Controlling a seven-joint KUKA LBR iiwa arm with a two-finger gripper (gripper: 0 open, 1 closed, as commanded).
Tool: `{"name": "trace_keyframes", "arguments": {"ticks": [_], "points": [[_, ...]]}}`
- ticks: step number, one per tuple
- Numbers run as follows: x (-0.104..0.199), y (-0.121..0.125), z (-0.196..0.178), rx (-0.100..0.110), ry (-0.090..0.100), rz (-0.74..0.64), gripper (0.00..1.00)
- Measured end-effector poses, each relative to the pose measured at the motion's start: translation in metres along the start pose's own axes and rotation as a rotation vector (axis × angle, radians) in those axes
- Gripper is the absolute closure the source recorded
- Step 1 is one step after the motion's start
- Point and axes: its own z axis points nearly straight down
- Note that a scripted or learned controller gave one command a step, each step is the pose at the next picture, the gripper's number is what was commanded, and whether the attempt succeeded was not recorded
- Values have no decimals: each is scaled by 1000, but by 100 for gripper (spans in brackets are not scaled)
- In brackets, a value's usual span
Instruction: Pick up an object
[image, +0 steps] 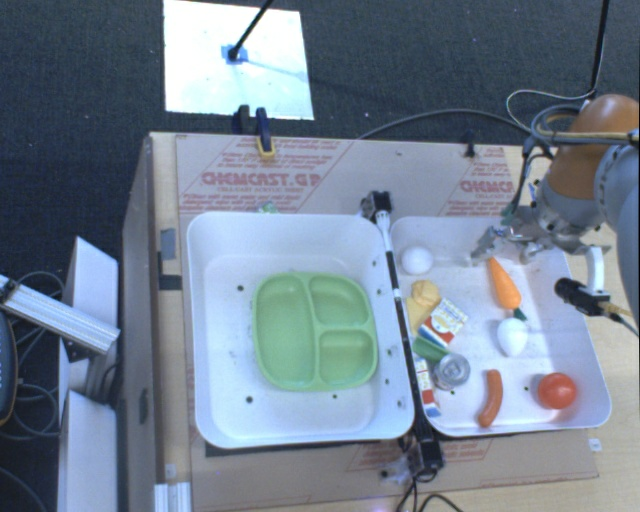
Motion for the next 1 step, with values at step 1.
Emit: {"name": "trace_keyframes", "arguments": {"ticks": [1], "points": [[0, 1, -11, -6, -3, -3, 100]]}}
